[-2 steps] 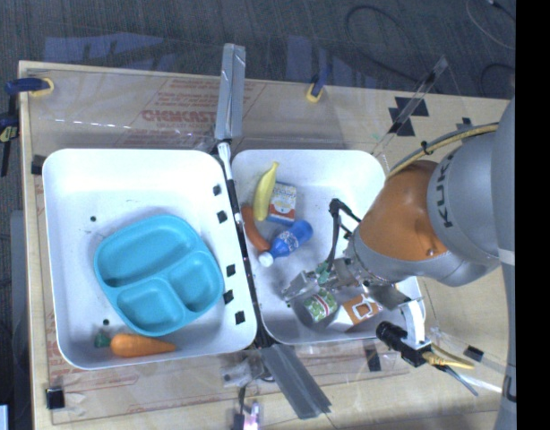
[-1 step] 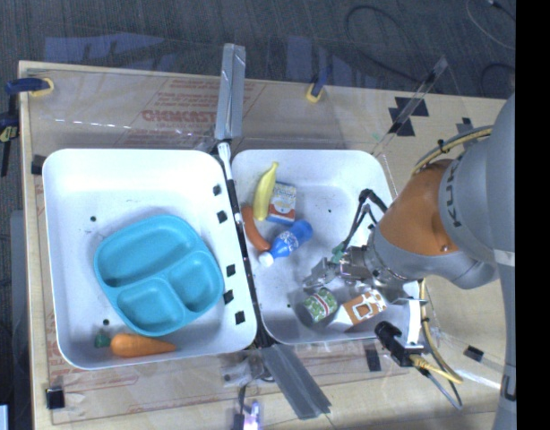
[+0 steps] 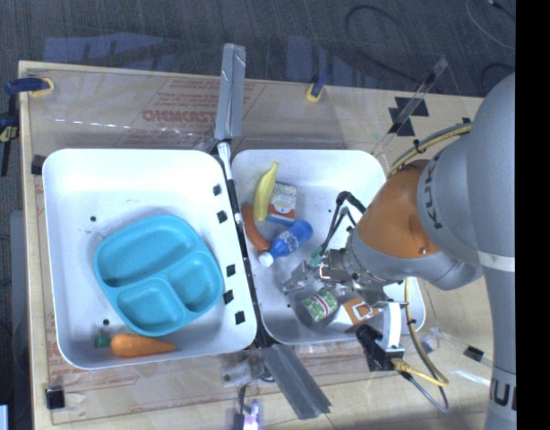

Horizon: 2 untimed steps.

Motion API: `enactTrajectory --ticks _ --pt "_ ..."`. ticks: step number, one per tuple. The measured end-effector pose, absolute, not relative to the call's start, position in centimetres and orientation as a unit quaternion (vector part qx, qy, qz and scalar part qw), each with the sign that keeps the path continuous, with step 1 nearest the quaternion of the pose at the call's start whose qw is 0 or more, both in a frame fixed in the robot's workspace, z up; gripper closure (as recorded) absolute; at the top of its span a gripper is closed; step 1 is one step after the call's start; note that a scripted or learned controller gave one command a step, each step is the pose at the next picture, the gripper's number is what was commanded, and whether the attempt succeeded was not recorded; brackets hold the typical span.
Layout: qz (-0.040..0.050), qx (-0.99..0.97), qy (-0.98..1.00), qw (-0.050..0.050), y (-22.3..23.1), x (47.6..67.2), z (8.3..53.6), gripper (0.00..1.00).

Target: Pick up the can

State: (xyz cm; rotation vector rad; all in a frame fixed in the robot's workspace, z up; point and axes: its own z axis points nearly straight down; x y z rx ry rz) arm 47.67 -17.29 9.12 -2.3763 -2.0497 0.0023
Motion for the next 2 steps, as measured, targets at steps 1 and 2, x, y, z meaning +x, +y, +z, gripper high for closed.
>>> enactTrajectory --ticks 1,2 --pt "0.0009 -0.756 -0.654 0.002 -17.35 47.71 10.08 1.0" --pt "0.001 -0.756 -0.655 0.002 -17.35 47.71 10.08 0.0"
